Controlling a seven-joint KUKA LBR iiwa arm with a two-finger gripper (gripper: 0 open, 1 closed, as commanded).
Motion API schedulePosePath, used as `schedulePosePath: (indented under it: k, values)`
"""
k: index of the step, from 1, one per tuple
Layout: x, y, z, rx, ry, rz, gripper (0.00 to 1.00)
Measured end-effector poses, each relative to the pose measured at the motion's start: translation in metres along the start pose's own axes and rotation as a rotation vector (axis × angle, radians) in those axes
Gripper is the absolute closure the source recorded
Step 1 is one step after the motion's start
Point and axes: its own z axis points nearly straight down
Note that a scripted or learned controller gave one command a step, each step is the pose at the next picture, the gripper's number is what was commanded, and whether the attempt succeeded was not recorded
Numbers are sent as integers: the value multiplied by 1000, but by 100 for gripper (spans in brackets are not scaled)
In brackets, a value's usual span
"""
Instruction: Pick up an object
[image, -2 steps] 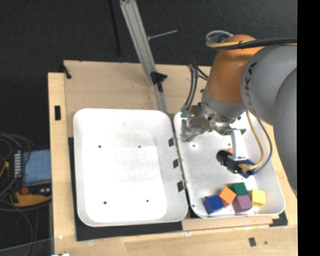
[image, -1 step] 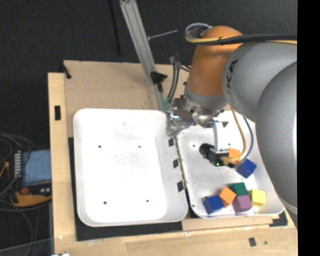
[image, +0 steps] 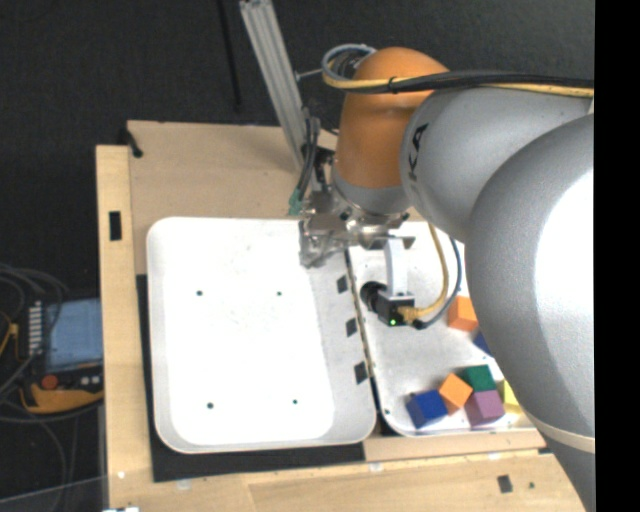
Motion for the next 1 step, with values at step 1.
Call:
schedulePosePath:
  k: [1]
  values:
    - [-3,0,-1,1,-3,0,0]
